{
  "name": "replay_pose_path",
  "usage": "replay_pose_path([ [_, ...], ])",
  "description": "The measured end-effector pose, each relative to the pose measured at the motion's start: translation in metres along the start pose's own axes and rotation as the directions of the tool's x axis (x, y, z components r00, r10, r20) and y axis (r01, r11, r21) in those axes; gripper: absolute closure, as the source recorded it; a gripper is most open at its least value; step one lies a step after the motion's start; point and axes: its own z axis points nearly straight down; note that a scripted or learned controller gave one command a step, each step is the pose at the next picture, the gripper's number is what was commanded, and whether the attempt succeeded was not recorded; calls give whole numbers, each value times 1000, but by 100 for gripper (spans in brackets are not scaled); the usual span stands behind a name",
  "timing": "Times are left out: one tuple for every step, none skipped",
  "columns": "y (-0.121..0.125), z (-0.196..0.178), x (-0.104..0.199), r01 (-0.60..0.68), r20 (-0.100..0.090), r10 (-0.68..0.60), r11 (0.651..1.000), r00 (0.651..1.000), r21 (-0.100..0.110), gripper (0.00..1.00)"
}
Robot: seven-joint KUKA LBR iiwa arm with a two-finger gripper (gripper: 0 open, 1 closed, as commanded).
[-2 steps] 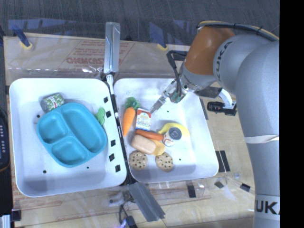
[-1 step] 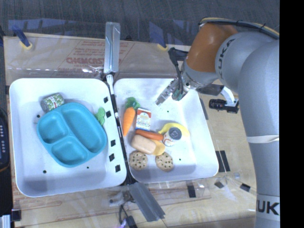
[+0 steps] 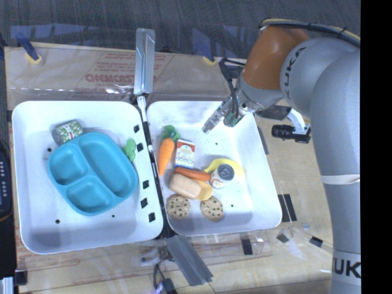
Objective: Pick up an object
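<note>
Cookies (image 3: 212, 208) sit at the right bin's (image 3: 263, 195) near edge, crowded by a carrot (image 3: 165, 154) and small box (image 3: 184, 153). Above the bare far corner, the tool (image 3: 219, 119) hangs apart-fingered and empty; descending there risks closing on nothing.

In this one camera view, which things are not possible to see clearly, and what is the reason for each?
- Pincer: small and blurred, so its state is unclear.
- Small can: partly covered by the blue tray; label too small to read.
- Green item: partly hidden by the tray's edge, unidentifiable.
- Small carton: print too small.
- Round dark item on the banana: too small to name.
</note>
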Motion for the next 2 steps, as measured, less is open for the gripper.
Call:
replay_pose_path([
  [-10, -79, 10, -7, -4, 7, 1000, 1000, 2, 100],
  [-11, -75, 11, -6, -10, 6, 1000, 1000, 6, 0],
])
